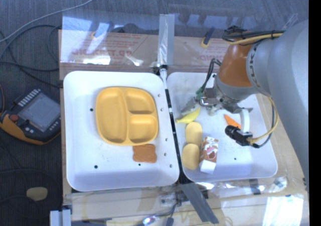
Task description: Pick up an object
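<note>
From the camera view, the arm (281,64) comes in from the right and covers the upper right corner of the right bin (263,167). The gripper (206,101) hangs low over that bin's upper middle. Its tip is a blur of metal against the white floor, so I cannot tell whether it is spread or closed, and I see nothing clearly pinched in it.

A banana (188,116) lies just below and left of the gripper, near the wall between the bins; I cannot tell if they touch. A carrot (231,119) lies to the gripper's lower right, partly covered by robot hardware. Below the banana sit the upper roll (193,132) and lower roll (190,155), end to end, with a carton (209,153) tilted against their right side.

The left bin (70,134) holds a yellow tray (126,114), with toast (145,153) touching its lower edge.
</note>
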Robot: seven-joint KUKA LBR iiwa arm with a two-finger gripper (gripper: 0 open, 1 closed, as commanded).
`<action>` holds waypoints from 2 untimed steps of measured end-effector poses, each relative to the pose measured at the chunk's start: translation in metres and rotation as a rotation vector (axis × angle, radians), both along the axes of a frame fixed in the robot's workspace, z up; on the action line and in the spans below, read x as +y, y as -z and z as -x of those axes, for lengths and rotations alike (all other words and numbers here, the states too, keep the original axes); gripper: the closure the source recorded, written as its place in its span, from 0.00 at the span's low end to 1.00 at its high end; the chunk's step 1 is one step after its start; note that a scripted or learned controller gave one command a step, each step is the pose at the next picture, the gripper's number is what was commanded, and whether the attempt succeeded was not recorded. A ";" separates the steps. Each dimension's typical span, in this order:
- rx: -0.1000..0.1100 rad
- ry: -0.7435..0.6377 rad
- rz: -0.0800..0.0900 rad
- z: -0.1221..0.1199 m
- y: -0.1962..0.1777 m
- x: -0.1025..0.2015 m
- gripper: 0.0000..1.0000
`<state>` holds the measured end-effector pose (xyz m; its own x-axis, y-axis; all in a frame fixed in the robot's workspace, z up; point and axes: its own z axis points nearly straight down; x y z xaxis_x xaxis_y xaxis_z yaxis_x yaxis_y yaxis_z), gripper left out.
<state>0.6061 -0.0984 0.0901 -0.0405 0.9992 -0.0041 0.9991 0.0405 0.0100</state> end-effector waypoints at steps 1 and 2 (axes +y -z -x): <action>-0.003 0.000 -0.002 -0.001 -0.010 0.001 1.00; 0.012 -0.073 -0.002 -0.044 -0.093 0.065 1.00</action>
